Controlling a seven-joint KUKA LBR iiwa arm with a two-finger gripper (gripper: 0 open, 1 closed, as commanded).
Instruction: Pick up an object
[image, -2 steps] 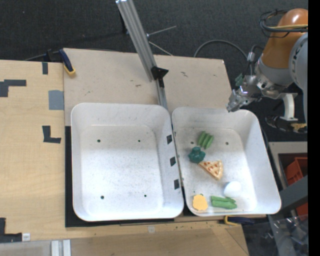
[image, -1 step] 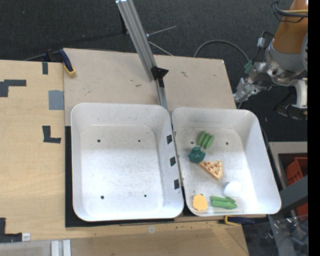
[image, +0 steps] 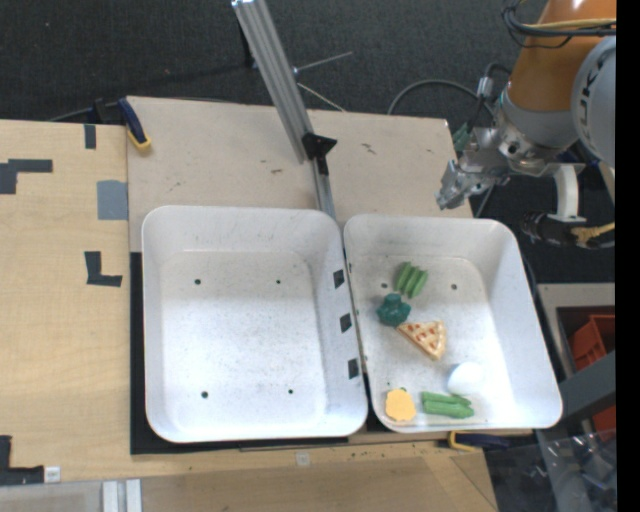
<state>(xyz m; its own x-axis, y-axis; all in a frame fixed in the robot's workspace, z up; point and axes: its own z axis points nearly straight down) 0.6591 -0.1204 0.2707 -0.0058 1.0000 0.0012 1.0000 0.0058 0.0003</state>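
The right bin (image: 500, 240) holds several small objects: a light green ridged piece (image: 410, 278), a dark teal piece (image: 392, 309), a yellow-orange wedge (image: 425, 337), a white ball (image: 465, 378), a green pod (image: 446, 404) and a round yellow piece (image: 400, 405). My gripper (image: 455, 190) hangs above the bench just beyond the right bin's far rim, higher than the objects and apart from them. Nothing shows between its fingers.
The left bin (image: 160, 300) lies beside the right one. A slanted metal pole (image: 285, 85) runs from the top down to the bins' shared far corner. Cables and dark floor lie behind the bench at the right.
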